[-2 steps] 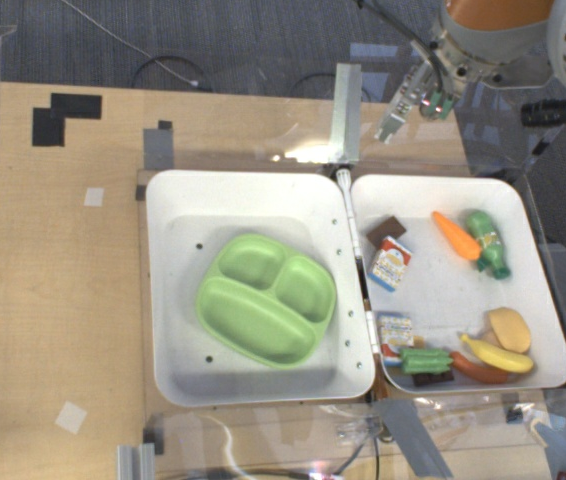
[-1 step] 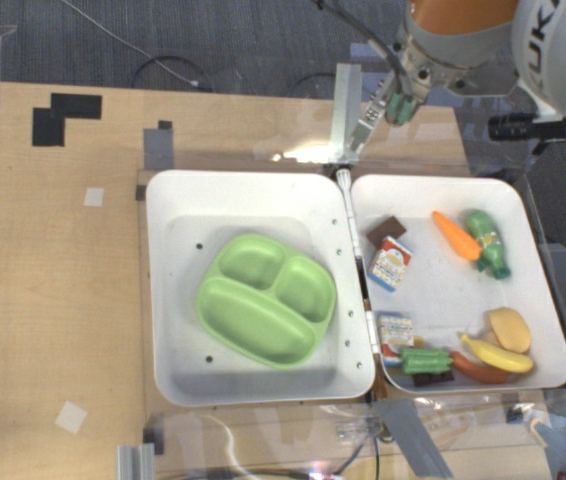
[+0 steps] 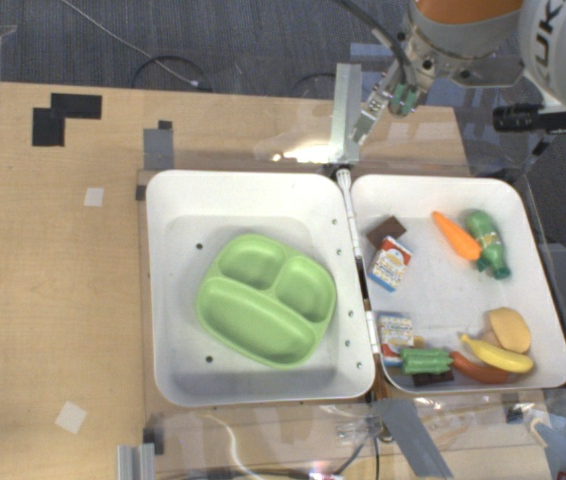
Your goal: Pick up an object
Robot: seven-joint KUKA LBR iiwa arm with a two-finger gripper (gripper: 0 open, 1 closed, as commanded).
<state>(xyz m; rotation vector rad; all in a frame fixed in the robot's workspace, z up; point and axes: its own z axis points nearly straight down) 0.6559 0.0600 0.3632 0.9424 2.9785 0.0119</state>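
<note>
The gripper hovers above the right bin's far-left corner, jaws slightly parted and empty. The carrot lies apart from its neighbours inside; descend squarely over it.

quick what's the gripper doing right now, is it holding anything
Gripper: nothing between its fingers; it hangs above the bench behind the bins. Open or shut cannot be told.
</note>
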